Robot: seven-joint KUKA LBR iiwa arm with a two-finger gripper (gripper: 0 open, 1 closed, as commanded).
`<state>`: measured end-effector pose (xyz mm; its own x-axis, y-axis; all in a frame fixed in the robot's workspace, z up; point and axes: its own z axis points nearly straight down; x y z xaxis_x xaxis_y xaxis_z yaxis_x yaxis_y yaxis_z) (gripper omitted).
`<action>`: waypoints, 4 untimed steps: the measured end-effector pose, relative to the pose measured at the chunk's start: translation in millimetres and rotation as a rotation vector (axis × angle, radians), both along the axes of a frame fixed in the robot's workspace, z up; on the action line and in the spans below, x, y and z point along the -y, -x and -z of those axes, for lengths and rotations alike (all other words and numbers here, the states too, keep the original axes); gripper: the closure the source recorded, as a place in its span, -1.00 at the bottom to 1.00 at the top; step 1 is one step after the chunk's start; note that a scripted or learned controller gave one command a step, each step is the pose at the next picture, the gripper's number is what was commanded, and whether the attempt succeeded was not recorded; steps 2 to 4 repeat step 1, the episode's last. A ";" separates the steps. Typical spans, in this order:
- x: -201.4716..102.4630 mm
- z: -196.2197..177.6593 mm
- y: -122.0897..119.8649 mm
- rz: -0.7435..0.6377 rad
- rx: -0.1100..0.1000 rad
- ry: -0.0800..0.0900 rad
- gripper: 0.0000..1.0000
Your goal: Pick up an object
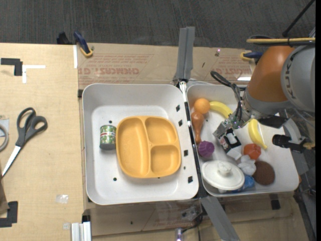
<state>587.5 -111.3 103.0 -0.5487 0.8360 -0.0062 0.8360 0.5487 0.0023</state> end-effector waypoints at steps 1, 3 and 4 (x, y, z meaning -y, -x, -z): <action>-36.8 -162.4 -53.1 0.086 -0.002 -0.002 1.00; -36.8 -162.4 -53.1 0.086 -0.002 -0.002 1.00; -36.8 -162.4 -53.1 0.086 -0.002 -0.002 1.00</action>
